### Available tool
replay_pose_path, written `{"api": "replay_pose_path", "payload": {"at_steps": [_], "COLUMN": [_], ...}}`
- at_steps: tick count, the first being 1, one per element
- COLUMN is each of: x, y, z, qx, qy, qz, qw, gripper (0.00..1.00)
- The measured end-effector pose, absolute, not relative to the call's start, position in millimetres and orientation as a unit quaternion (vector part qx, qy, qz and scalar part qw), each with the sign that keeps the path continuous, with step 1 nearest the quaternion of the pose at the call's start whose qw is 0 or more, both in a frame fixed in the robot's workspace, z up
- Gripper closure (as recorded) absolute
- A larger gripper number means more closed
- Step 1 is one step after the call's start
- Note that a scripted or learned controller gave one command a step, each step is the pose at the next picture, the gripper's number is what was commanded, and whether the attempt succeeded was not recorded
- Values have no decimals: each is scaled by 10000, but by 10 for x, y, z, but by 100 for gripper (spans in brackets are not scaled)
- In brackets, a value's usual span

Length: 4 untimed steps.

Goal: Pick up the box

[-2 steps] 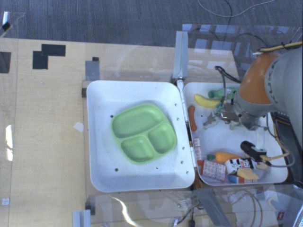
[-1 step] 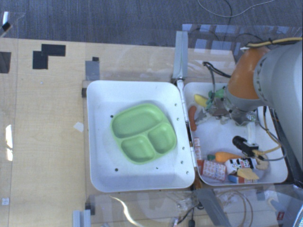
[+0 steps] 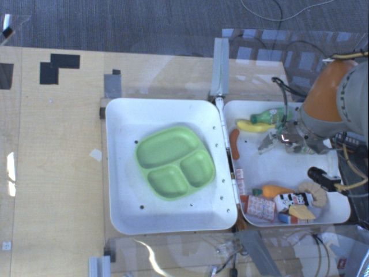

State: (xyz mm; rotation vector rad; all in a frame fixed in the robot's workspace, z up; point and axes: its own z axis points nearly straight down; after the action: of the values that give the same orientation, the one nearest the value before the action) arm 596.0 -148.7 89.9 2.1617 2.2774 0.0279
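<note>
The box (image 3: 260, 208) is a flat red-and-white patterned carton lying in the front left corner of the right bin (image 3: 288, 166). My gripper (image 3: 270, 142) hangs over the back half of that bin, just below a yellow banana (image 3: 252, 126) and well behind the box, apart from it. Nothing shows in its grasp. The arm with its orange band (image 3: 323, 100) reaches in from the right.
Beside the box lie a carrot (image 3: 275, 190), a white-and-black carton (image 3: 294, 199), a cheese wedge (image 3: 302, 212) and a beige toy (image 3: 314, 190). A red sausage (image 3: 234, 144) lies along the left wall and a green bottle (image 3: 271, 116) at the back. The left bin (image 3: 121, 212) holds a green divided plate (image 3: 174, 162).
</note>
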Motion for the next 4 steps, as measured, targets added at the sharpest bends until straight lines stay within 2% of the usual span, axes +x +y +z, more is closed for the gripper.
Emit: {"api": "replay_pose_path", "payload": {"at_steps": [1, 2, 3, 4], "x": [5087, 5589, 6156, 5926], "y": [-868, -1177, -875, -1560], "z": [903, 894, 883, 907], "qx": [6824, 7022, 7236, 6606], "qy": [7310, 7120, 6902, 7506], "qz": [50, 46, 41, 105], "qw": [43, 56, 41, -3], "gripper": [0, 0, 0, 0]}}
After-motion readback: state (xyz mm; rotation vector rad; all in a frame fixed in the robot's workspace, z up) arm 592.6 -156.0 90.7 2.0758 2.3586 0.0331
